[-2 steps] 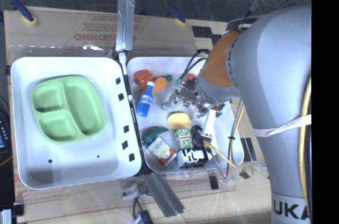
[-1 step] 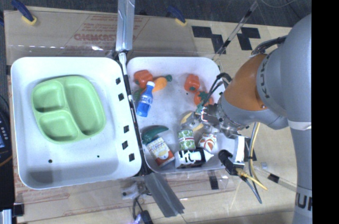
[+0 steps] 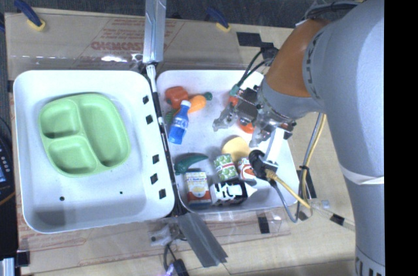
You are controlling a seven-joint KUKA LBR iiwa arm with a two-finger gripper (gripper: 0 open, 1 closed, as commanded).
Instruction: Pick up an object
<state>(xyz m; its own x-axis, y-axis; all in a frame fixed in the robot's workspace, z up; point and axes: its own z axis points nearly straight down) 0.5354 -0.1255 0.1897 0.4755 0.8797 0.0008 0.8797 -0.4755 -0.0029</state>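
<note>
My gripper (image 3: 240,128) hangs low over the right bin (image 3: 215,82), near its right wall. Its two fingers stand spread apart, so it is open. A small orange object (image 3: 245,126) lies right under the gap between them; I cannot tell whether they touch it. Just below sits a yellow round object (image 3: 235,147). To the left lie a blue bottle (image 3: 178,124), a red-orange object (image 3: 176,95) and a small carrot-like piece (image 3: 200,101).
The right bin's front holds a dark green item (image 3: 189,161), two small cans (image 3: 226,169), a juice box (image 3: 196,188) and a black-and-white object (image 3: 228,192). The left bin (image 3: 39,203) holds a green divided plate (image 3: 81,134). A metal divider (image 3: 154,27) stands between the bins.
</note>
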